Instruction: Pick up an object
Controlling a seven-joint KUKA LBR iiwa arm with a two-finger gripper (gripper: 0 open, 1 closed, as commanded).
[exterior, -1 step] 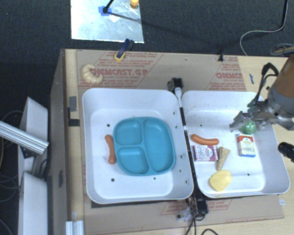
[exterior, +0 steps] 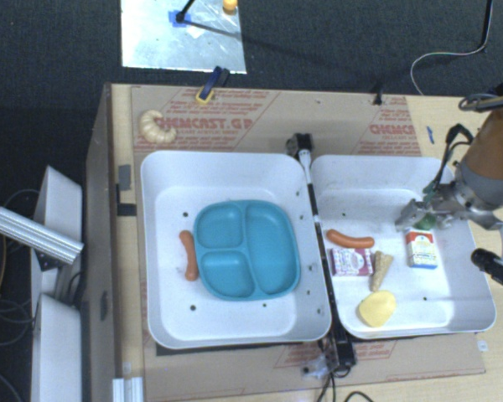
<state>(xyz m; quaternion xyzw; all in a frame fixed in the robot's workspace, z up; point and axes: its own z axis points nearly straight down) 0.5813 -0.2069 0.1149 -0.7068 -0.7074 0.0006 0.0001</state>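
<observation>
Over the right shallow white bin (exterior: 453, 312) hangs the grey arm's gripper (exterior: 421, 214), jaw state impossible to tell — just below sits a small red-and-white carton (exterior: 422, 249), then an orange sausage (exterior: 350, 239) further left, untouched.

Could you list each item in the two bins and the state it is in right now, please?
blue divided plate: flat in the left bin, compartments bare.
left sausage: lying beside the plate, lengthwise.
right sausage: lying flat in the right bin.
purple packet: lying flat.
cone: on its side.
yellow lemon: resting near the front wall.
red and white carton: lying flat.
gripper: above the carton, holding nothing visible.
</observation>
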